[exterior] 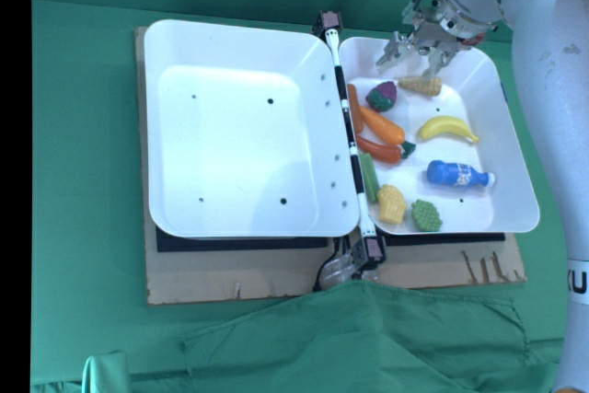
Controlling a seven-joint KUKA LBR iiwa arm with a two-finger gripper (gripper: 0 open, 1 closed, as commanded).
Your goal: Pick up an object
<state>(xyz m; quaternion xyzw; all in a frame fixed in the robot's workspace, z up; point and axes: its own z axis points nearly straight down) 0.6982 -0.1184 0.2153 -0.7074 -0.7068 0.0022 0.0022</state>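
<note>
Overhead, metal claw (416,56) seemingly splayed, nothing gripped, above ridged yellow corn (421,86), glossy curved banana (447,128)

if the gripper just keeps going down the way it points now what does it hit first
Most likely the yellow corn cob just below the gripper at the right bin's far end, with the purple fruit beside it; depth is hard to judge.
</note>
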